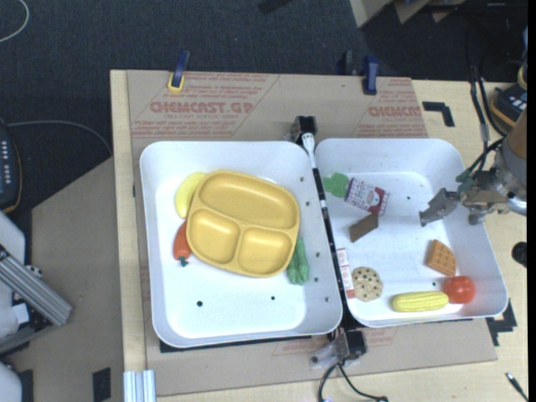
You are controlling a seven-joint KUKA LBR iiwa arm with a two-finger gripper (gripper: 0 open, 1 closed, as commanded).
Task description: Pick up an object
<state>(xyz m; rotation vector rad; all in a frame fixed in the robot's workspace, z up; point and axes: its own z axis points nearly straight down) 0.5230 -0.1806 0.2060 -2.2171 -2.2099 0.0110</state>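
Dark carpet surrounds my bench [251,90], a cardboard-topped board with blue clamps at its far edge, carrying the left bin [159,224] and the right bin [394,153] side by side. From my seat I see the gripper [456,203] hanging over the right bin's right side, fingers spread apart and holding nothing.

No particular object is named, so anything in the bins will do. Nearest the gripper is the waffle [440,258], just toward me from it, with the tomato [459,289] and the corn cob [420,301] near the near right corner. My worry is that cluster: tomato and corn touch, and both sit close against the bin wall, so a finger may land on the rim or push one piece into the other instead of closing around it. The tomato looks round and likely to roll out of a pinch. The waffle lies flat, so the fingers could scrape over it.

Further left lie the cookie [366,283], a brown chocolate piece [364,227], a red-and-white packet [365,195] and a green item [337,184] beside it, all well apart from the gripper.

In the left bin a yellow divided plate [243,223] covers much of the floor; a banana [188,193], a red pepper [182,244] and a green leafy piece [298,262] poke out from under its edges, hard to reach cleanly.
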